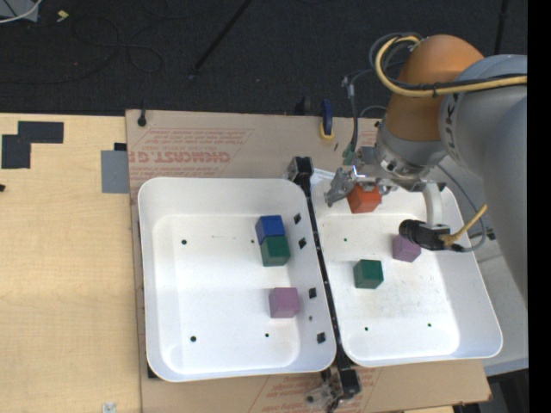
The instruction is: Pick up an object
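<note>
Saw, nearest in the left shallow white bin (159,334), a pale purple cube (283,302) sitting alone. Noted farther back in that bin a dark green cube (275,251) touching a blue cube (270,227) just behind it. Found in the right shallow white bin (469,338) a second dark green cube (368,274) near the middle, and farther back and to the right a second pale purple cube (403,249), apart from it. Spotted the orange-red cube (366,201) at the far left end of the right bin, right under the gripper (357,189). Caught that cube between the fingers (338,190), one grey finger pressed to its left side, the pair closed on it. Left the tan wooden counter (60,274) bare on the left.
</note>
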You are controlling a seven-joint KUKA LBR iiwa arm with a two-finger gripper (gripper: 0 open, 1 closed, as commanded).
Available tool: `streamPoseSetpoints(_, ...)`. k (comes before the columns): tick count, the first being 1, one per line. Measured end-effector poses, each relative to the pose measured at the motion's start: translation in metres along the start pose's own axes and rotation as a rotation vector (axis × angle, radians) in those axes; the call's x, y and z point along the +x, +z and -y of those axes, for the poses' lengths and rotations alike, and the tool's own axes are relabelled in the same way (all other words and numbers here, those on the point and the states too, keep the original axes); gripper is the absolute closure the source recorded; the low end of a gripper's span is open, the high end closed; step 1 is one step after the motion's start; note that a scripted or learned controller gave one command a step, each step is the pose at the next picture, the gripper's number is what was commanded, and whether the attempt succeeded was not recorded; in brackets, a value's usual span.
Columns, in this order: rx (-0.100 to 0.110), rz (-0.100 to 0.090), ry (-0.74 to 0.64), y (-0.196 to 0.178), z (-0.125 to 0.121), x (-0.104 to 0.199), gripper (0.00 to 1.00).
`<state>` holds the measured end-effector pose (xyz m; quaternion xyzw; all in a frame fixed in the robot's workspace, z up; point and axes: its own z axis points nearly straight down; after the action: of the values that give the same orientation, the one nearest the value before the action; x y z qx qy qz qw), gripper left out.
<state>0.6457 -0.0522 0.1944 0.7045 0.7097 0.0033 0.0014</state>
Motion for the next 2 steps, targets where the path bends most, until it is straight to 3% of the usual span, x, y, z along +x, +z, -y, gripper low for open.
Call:
streamPoseSetpoints(1,0.009,0.001,0.003,-0.008,0.002,0.054,1.0)
streamPoseSetpoints(2,0.011,-0.001,-0.002,0.009,0.002,0.168,1.0)
